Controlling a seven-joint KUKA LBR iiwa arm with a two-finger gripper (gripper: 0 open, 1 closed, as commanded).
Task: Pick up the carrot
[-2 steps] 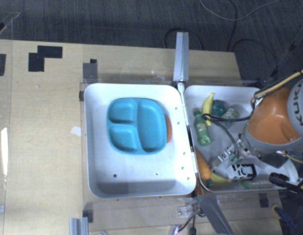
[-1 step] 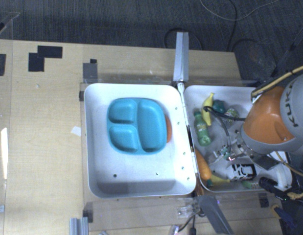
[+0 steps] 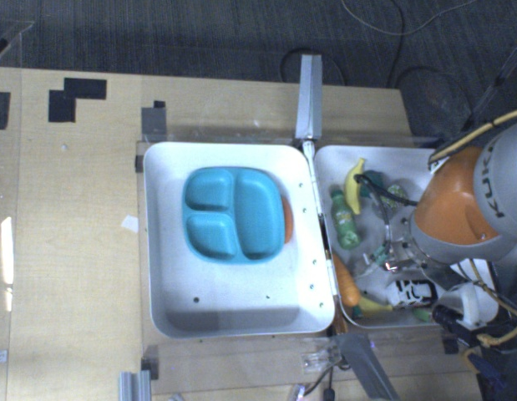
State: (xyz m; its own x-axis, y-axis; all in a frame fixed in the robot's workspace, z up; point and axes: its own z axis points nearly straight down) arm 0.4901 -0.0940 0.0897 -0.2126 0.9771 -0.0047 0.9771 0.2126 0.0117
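Note:
The orange carrot [image 3: 347, 283] lies along the left wall of the right bin [image 3: 325, 170], near its front corner. My gripper [image 3: 389, 256] hangs low in that bin, just right of the carrot and a little farther back, under the orange-banded wrist. The fingers look thin and metallic; I cannot make out their spacing, and nothing shows between them.
A yellow banana [image 3: 354, 185] and a green bottle [image 3: 344, 221] lie at the back left of the right bin, with another yellow piece [image 3: 372, 305] by the front wall. A blue divided plate [image 3: 233, 214] sits in the left bin [image 3: 166, 249], an orange thing peeking from its right edge.

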